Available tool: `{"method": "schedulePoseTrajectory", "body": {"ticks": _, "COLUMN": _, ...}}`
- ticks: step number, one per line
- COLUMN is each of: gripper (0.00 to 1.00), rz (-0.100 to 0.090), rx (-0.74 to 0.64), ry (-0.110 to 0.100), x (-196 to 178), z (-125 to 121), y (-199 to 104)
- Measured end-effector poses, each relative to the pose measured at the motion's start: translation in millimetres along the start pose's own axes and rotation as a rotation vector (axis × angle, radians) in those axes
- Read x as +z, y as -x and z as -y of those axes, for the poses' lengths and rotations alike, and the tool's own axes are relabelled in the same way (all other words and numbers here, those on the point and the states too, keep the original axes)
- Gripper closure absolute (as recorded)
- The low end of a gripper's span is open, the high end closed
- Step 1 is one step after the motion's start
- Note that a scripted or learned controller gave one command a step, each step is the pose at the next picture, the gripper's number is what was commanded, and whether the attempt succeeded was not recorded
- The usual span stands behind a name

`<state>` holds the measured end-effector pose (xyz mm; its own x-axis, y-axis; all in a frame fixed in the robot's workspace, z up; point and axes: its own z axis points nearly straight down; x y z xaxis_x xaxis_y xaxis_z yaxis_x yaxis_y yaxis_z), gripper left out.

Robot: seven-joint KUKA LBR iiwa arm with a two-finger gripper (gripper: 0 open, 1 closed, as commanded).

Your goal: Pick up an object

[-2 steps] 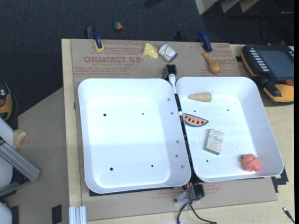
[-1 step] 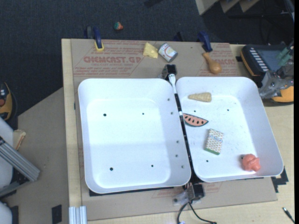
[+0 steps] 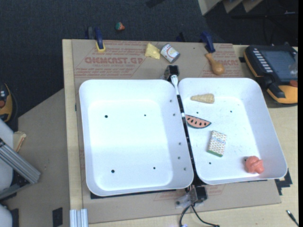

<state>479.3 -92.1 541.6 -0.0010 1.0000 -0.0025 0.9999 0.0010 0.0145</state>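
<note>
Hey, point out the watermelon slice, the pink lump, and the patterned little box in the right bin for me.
watermelon slice (image 3: 197, 122), camera view, on its red flesh.
pink lump (image 3: 253, 164), camera view, on its middle.
patterned box (image 3: 217, 143), camera view, on its top face.

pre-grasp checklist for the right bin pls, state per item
1. Candidates in the right bin: ok. Four lie there: cone-shaped piece, watermelon slice, small patterned box, pink lump.
2. Spacing between them: ok. All four lie apart, none touching.
3. Wall clearance: not ok for two. The pink lump sits in the near right corner, and the watermelon slice lies close to the divider.
4. Easiest target: ok. The small patterned box lies flat on open floor, likely the safest pick.
5. Strays outside the bins: ok. The yellow piece and small carton rest on the board behind.
6. Gripper state: cannot tell.
</note>
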Motion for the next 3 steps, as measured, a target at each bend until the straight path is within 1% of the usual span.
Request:
{"method": "schedulePoseTrajectory", "body": {"ticks": 1, "gripper": 1.0, "rz": -0.004, "rx": -0.005, "ry": -0.027, "x": 120, "z": -5, "y": -59}}
{"method": "schedulePoseTrajectory", "body": {"ticks": 2, "gripper": 1.0, "rz": -0.003, "rx": -0.002, "ry": 0.002, "x": -1, "z": -12, "y": -78}}
{"method": "schedulePoseTrajectory", "body": {"ticks": 3, "gripper": 1.0, "rz": -0.003, "rx": -0.005, "ry": -0.024, "x": 94, "z": 2, "y": -140}}
